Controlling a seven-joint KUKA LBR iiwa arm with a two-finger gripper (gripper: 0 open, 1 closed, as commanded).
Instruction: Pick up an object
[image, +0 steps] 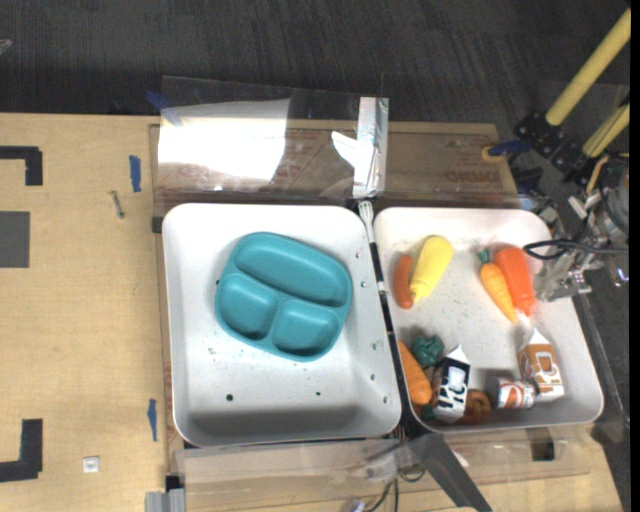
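Looking down, I see my gripper (568, 278) by the right bin's (590, 400) far edge, beside two orange carrots (507, 282). I cannot tell if it is open or shut.

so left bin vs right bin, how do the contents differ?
The left bin holds one thing, a teal divided tray, wide and flat, lying near its middle. The right bin holds many small toy foods: a yellow piece, orange carrots and small cartons, scattered and mostly along its edges. Both bins are shallow and white, set side by side.
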